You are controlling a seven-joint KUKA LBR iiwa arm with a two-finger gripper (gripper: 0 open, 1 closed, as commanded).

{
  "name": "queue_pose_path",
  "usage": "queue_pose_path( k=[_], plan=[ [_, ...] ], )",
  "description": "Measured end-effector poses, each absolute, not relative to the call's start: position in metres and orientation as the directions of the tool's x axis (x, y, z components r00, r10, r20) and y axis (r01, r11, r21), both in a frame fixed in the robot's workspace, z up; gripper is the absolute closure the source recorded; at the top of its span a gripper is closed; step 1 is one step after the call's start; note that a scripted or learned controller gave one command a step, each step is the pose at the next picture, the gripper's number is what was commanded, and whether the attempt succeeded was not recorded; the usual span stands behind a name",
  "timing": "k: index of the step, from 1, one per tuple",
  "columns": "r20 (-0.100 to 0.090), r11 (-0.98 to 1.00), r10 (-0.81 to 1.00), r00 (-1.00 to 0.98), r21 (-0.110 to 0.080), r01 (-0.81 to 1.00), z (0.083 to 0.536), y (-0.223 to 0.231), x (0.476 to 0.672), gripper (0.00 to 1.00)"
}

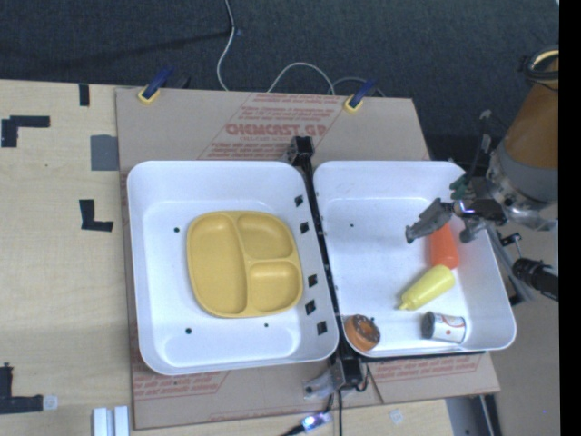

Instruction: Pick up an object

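My gripper (447, 221) hung open over the right bin (381, 189), gripping nothing; its fingers straddled the top of the orange piece (444, 246); the yellow bottle (425, 288) lay just below.

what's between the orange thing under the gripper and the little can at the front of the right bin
In the camera view, the yellow squeeze bottle lies tilted between the orange object and the small can, its wide end close to the orange object.

Counter (54, 271), pale wood: bore a cardboard sheet (272, 125), upon which two white bins (150, 243) (381, 184) sat side by side.
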State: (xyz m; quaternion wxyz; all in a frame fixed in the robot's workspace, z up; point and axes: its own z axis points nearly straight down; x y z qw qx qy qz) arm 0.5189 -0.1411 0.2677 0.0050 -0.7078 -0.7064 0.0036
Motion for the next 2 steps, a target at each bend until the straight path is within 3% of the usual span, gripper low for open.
queue_pose_path(
  k=[1,2],
  plan=[
    [0.000,0.001,1.000,-0.001,-0.002,1.000,0.273,-0.141,0.521,0.00],
    [0.000,0.000,1.000,0.000,-0.006,1.000,0.225,-0.145,0.528,0.00]
  ],
)
